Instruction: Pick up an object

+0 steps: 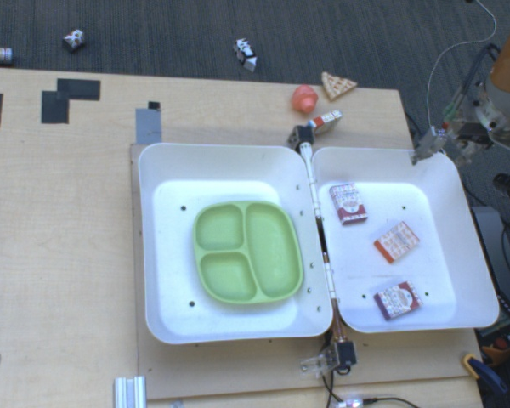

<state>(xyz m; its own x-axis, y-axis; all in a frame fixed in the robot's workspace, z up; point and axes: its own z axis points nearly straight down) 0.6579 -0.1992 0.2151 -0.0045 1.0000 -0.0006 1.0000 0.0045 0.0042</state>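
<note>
The arm (503,92) is reaching in at about 2 o'clock of the view, with its orange band sitting at the right edge. The gripper (438,141) is hanging just over the far right corner of the right bin (459,195), at roughly 1 o'clock from that bin's middle. At this slant and size, it cannot be told whether it is spread or pressed together, and nothing is showing in its grasp.

Three small packets are lying flat on the floor of the right bin, all apart from one another. The red-and-white packet (348,202) is lying toward 11 o'clock of the bin, and from the gripper it is sitting toward 8 o'clock, well apart. The orange packet (397,241) is resting near the bin's middle, toward 7 o'clock from the gripper. The dark red packet (397,300) is lying at 6 o'clock of the bin, near its front wall, farthest from the gripper.

The left bin (157,253) is holding a green divided plate (248,252), which is sitting slightly right of its middle. On the bench beyond the bins, toward 12 o'clock, a red ball (304,99) and a pizza-slice toy (338,84) are lying near each other.
</note>
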